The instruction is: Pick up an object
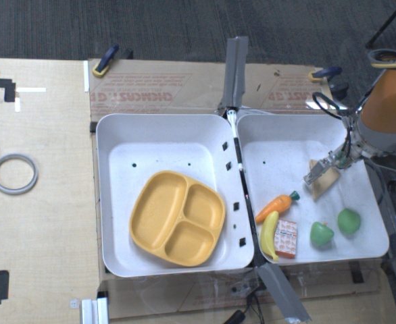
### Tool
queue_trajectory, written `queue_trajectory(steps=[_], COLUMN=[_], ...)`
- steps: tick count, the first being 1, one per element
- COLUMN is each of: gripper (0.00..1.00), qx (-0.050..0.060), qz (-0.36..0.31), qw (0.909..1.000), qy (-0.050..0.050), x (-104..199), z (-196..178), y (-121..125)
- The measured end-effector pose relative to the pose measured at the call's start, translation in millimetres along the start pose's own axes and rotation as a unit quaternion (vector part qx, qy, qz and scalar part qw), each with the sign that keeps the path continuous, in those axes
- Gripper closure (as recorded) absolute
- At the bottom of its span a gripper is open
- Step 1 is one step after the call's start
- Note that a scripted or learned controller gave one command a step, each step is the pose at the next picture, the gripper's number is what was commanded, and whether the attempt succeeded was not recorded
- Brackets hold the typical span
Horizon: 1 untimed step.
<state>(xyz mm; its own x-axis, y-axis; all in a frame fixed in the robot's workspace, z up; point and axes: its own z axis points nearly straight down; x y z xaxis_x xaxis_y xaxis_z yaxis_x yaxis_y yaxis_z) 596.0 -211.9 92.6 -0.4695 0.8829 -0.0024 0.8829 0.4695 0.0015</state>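
Note:
The right bin (pixel 286 147) holds an orange carrot (pixel 277 206), a yellow banana (pixel 270 233), a small red and white carton (pixel 286 238), a green fruit (pixel 322 234) and a second, rounder green fruit (pixel 349 221). A tan block (pixel 326 183) lies near the bin's right side. My gripper (pixel 317 175) reaches in from the right and sits low, right on the block's upper left edge. The metal tip overlaps the block, so the contact between them is hidden.
The left bin (pixel 117 147) carries a yellow divided plate (pixel 178 218). A grey divider post (pixel 235 66) stands between the bins at the back. A tape roll (pixel 14 173) lies on the bench far left. Blue clamps (pixel 105 59) hold the cardboard behind.

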Motion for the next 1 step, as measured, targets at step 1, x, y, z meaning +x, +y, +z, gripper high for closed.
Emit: queue_trajectory(steps=[1], gripper=[1.0], qx=[-0.002], qz=[0.0], qw=[1.0], qy=[-0.002], x=[-0.9], z=[-10.8], y=[1.4])
